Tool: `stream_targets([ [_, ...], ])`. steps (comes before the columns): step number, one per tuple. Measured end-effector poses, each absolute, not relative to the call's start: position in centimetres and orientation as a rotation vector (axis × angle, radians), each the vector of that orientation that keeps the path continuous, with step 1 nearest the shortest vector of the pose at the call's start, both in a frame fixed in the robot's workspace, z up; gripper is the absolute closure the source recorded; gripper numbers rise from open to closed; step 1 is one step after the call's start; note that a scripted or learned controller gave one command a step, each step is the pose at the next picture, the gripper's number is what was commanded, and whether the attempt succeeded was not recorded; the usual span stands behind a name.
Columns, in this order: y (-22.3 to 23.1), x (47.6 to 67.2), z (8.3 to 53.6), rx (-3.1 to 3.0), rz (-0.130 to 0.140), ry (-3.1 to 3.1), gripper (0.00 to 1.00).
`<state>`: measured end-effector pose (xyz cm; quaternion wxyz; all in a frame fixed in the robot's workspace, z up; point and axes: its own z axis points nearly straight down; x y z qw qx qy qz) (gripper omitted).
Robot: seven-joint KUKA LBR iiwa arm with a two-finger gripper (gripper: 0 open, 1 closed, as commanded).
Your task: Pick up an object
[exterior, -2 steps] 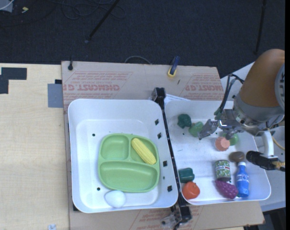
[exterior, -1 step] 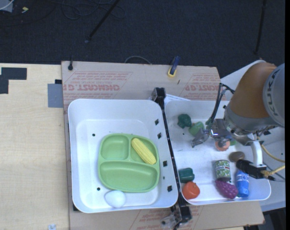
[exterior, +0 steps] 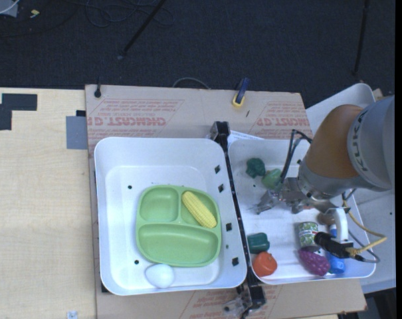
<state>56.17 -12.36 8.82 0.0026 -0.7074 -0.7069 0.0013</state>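
**A:** Look at your gripper [exterior: 275, 201] first. It hangs low in the right bin [exterior: 280, 153], near the middle. The two grey fingers are spread apart, and you can see white bin floor between them, so it holds nothing.

**B:** What is closest to it?

**A:** A light green toy [exterior: 272, 177] sits just beside it, a bit farther back. A dark green toy [exterior: 256, 167] is next to that one. Those look like the easy picks, I think, because the arm is already bent down over that part of the bin.

**B:** And the rest?

**A:** Nearer the front you have a dark green block [exterior: 258, 242], an orange ball [exterior: 264, 264], a small can [exterior: 306, 233] and purple grapes [exterior: 314, 261] (they crowd the front wall, so they may be harder to grab). In the left bin [exterior: 114, 178] a green tray [exterior: 177, 241] holds a corn cob [exterior: 199, 209], and a white egg [exterior: 160, 275] lies just in front of it.
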Motion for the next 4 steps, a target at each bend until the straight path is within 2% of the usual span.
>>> stream_targets([
  [1,-12.5,56.1,10.0,-2.225,0.004,-2.210,1.00],
  [2,-12.9,55.9,16.2,-2.231,-0.001,-2.213,1.00],
  [3,-13.0,56.9,21.5,-2.223,-0.002,-2.222,1.00],
  [4,-13.1,56.9,22.8,-2.221,0.000,-2.221,1.00],
])
